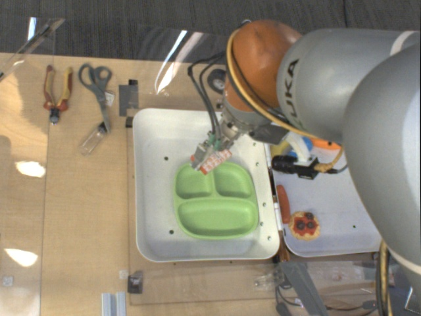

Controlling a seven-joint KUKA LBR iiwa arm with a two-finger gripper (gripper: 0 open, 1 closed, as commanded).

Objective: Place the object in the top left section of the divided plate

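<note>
The green divided plate (216, 204) lies in the left white bin (152, 176), with two small sections along its far side and one long section at the near side. My gripper (212, 151) reaches down over the plate's far rim, about where the top left and top right sections meet. A small red and white object (208, 162) sits between its fingertips, just above the rim at the top left section's right corner. The gripper is shut on it.
The right bin (342, 229) holds a red sausage (284, 203) along its left wall, a round pizza-like piece (304, 224) and a white, blue and orange item (309, 145) under the arm. Pliers (55, 92), scissors (97, 91) and a black block (129, 96) lie on the bench to the left.
</note>
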